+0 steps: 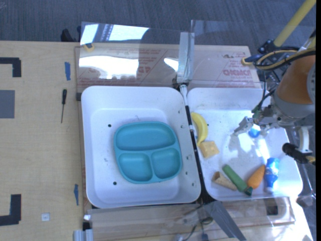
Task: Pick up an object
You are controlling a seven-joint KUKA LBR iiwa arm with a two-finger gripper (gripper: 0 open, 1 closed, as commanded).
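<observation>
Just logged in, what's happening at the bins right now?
The arm reaches in over the right bin, with its claw hanging near the bin's upper middle. Nothing can be seen gripped. Below it in that bin lie a banana, a yellow block, a green stick, an orange carrot-like piece and a blue-and-white item. The left bin holds a teal divided tray. The pick has not yet happened.
</observation>
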